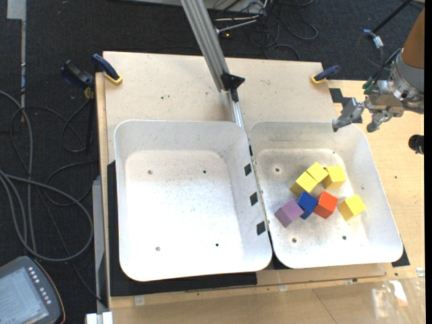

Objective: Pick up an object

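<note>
Several small blocks lie clustered in the right bin (378, 241): a large yellow block (310, 179), a smaller yellow one (335, 175), another yellow one (352, 207), a blue block (307, 202), an orange-red block (326, 204) and a purple block (289, 213). My gripper (359, 117) hangs above the right bin's far right rim, up and to the right of the blocks. Its two fingers are spread apart with nothing between them.
The left bin (135, 140) sits beside the right one on the wooden bench. A slanted metal pole (206, 36) rises from the gap between the bins at the back. Clamps (108, 69) (324, 74) hold the board's far corners.
</note>
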You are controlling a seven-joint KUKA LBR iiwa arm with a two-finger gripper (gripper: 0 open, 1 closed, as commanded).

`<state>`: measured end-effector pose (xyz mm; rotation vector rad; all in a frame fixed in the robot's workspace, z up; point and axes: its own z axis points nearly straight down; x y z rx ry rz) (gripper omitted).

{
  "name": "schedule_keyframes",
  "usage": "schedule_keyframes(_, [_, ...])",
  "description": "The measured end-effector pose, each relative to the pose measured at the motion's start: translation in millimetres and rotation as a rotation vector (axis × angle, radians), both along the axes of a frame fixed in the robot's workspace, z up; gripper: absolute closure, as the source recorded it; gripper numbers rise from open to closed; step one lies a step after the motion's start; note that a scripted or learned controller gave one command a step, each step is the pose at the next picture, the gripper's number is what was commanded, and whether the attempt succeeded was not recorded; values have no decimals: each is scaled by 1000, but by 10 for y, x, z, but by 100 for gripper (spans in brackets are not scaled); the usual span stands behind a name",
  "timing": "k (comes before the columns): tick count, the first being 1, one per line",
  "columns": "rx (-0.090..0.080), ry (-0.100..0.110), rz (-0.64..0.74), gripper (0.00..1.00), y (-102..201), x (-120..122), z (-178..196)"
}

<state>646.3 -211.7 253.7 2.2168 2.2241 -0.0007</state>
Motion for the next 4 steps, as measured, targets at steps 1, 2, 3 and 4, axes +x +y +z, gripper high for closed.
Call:
schedule_keyframes(1, [0,1,0,0,3,1,-1])
schedule_keyframes(2, [2,6,-2,0,37,-26,-641])
schedule_keyframes(3, [2,7,-4,0,-30,-86,-1235])
schedule_keyframes(4, [1,-1,-4,0,-22,-76,-1590])
